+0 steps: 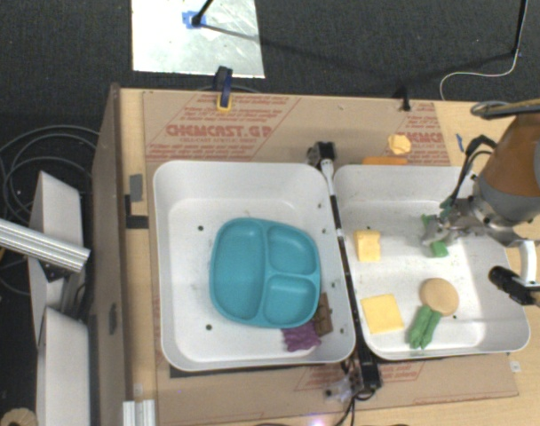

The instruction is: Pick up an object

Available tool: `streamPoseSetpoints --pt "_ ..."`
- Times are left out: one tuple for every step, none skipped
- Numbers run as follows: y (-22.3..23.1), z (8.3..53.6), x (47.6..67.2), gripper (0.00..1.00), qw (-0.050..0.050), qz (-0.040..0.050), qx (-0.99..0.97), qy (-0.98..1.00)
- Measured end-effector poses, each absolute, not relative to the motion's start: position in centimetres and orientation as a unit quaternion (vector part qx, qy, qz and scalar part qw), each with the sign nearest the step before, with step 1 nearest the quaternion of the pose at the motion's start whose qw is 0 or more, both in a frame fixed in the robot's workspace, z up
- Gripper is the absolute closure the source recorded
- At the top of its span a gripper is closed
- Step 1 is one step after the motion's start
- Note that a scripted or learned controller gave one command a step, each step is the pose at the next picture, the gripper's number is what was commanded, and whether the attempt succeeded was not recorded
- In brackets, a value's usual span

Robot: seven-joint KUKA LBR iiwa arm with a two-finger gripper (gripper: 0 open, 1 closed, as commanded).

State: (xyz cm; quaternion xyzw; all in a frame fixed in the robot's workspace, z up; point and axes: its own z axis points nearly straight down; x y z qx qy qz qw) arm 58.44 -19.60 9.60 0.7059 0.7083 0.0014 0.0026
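On my feed the room floor is dark speckled carpet, with one shiny square sheet lying on it above the bench and loops of black cable at the left beside a white frame with a silver rail. The bench itself is a brown cardboard-covered board printed in red lettering, and it carries two shallow white plastic bins side by side, touching along the middle. The left bin holds one large teal plastic divided plate with three compartments, and at the plate's lower right edge sit one small purple lump and one small dark brown piece. The right bin holds five loose things by my count: one larger flat yellow square block, one smaller yellow block, one tan round bun-shaped piece, one long green ridged piece lying just below and touching the bun, and one small green bit near the upper right. The grey arm with its orange band reaches in from the right, and its gripper is down in the right bin right over that small green bit; I cannot tell from here whether the claw is open, closed or actually has the bit.
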Motion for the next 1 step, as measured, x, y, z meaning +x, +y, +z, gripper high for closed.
streamPoseSetpoints --pt "-11.38 15.52 60.12 1.00 0.002 0.0030 0.703 0.711"
